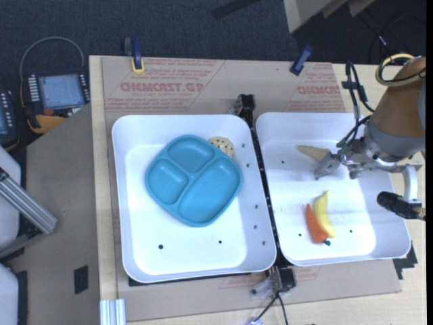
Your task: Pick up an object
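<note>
The right bin holds a yellow banana lying against an orange carrot near its middle. A tan cone-shaped piece lies toward the bin's far side. My gripper hangs over the right bin, just right of the cone and above the banana. It is open, its two grey fingers spread apart with nothing between them. The orange-banded wrist rises behind it at the right edge.
The left bin carries a blue divided plate, with a round speckled cookie tucked behind its far right rim. A black ridge separates the bins. A black fitting juts out over the right bin's right side.
</note>
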Controlling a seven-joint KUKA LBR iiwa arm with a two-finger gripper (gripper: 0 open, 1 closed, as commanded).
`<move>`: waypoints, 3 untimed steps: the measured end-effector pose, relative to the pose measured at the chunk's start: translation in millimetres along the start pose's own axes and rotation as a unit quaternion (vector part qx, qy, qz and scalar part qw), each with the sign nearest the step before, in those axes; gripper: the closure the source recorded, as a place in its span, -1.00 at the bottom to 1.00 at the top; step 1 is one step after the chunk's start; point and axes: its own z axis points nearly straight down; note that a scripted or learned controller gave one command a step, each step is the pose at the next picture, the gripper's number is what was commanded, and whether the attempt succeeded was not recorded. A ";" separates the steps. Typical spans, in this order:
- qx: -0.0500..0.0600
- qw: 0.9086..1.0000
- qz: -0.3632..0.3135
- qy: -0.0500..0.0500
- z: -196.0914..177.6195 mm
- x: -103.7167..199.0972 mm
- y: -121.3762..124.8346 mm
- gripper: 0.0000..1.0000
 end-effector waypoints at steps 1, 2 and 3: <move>0.001 1.000 0.000 0.000 37.3 0.6 -0.3 -1.00; -0.001 1.000 0.000 0.000 25.2 0.3 0.4 1.00; -0.004 1.000 -0.001 -0.002 -33.7 3.8 9.3 1.00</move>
